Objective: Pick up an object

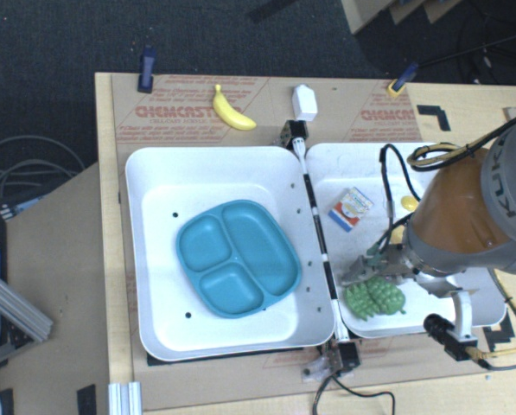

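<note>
A knobbly green bunch, like toy grapes (376,298), lies at the near left of the right bin (327,167). My gripper (367,269) hangs right over the bunch's top edge, touching or almost touching it, below the grey and orange arm (461,210). A small white card packet with red and blue ends (350,207) lies further back in the same bin. A bit of something yellow (410,203) peeks out beside the arm. In the left bin (145,180) lies a blue divided plate (236,256).
A yellow banana (232,111) and a small white block (305,102) sit on the cardboard behind the bins. Blue clips (146,69) stand at the bench's back edge. Black and yellow cables (413,156) loop over the right bin's back.
</note>
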You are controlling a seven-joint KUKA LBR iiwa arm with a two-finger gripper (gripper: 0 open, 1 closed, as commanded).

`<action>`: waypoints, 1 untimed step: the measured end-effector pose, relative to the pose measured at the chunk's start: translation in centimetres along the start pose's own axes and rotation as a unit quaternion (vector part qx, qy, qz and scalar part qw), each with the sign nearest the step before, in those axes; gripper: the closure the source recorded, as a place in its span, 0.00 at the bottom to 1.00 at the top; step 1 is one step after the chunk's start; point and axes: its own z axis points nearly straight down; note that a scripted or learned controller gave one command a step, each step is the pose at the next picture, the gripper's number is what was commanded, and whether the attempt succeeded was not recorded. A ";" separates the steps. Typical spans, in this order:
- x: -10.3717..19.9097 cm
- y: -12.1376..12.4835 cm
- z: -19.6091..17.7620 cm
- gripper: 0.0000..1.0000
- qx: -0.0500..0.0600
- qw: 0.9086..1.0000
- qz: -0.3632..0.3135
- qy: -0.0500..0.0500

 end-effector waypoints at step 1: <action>-4.0 7.5 -0.1 0.00 -0.002 1.000 -0.001 -0.001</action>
